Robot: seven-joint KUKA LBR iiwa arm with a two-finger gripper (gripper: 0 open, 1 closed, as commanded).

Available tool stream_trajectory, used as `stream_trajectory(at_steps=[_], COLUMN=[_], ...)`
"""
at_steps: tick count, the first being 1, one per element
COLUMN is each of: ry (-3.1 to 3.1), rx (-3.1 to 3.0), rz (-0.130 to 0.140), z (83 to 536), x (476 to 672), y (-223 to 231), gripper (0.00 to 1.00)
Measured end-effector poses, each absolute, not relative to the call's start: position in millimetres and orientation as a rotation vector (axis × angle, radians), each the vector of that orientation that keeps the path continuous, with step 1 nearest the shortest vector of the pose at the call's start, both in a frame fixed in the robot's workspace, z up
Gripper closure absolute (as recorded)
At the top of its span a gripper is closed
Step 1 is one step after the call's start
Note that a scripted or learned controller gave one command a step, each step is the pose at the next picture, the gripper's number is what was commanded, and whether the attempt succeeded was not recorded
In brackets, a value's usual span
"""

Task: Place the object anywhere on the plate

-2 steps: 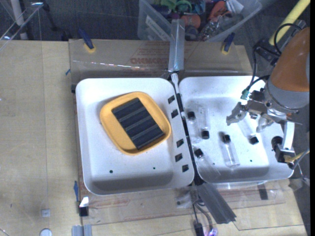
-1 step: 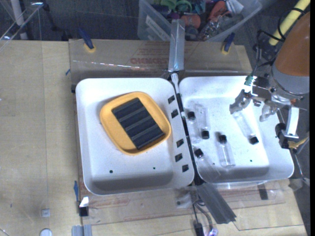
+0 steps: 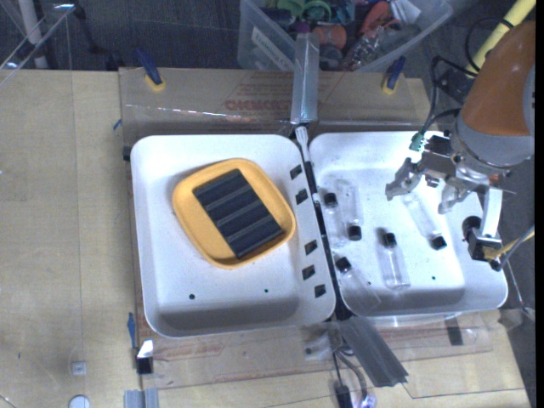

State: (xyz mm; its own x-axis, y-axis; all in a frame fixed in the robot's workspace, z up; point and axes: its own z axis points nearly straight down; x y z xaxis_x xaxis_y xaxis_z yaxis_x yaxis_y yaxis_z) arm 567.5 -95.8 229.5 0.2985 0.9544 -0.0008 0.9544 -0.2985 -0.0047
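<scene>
- The left bin (image 3: 161, 304) holds a yellow plate (image 3: 189, 195) with rounded corners, set a little toward the bin's 11 o'clock corner and turned at a slant.
- A dark ribbed block (image 3: 238, 212) lies flat on the middle of the plate, its long side running from 10 o'clock to 4 o'clock; this looks to be the task's object, resting wholly inside the plate's rim.
- The right bin (image 3: 442, 300) sits just beside the left one, the two touching along a central divider (image 3: 308, 228) that carries a row of small black tabs.
- In the right bin lie several clear tubes with black caps (image 3: 390, 257), scattered between the centre and the 9 o'clock side, apart from one another.
- The arm (image 3: 501, 92), grey with its orange band, comes in from 3 o'clock and hangs over the right bin's 2 o'clock part.
- The gripper (image 3: 429, 189) points down toward the bin floor with its two fingers (image 3: 399, 185) spread apart, nothing between them.
- A clear tub of mixed coloured items (image 3: 340, 11) stands beyond the bins at 12 o'clock.
- The bench (image 3: 59, 228) around the bins is pale wood.
</scene>
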Motion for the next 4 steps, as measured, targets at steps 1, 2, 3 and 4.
stream_trajectory(at_steps=[1, 2, 3, 4], ry=[-1.851, -1.813, -1.791, -1.766], rx=[-2.539, -2.568, -2.583, -2.596], rz=[0.002, 0.001, 0.000, 0.005], z=[258, 244, 265, 260], x=[586.1, 605.9, 638.9, 638.3], y=[-62, -74, -67, -42], gripper=[0.00, 0.00, 0.00, 0.00])
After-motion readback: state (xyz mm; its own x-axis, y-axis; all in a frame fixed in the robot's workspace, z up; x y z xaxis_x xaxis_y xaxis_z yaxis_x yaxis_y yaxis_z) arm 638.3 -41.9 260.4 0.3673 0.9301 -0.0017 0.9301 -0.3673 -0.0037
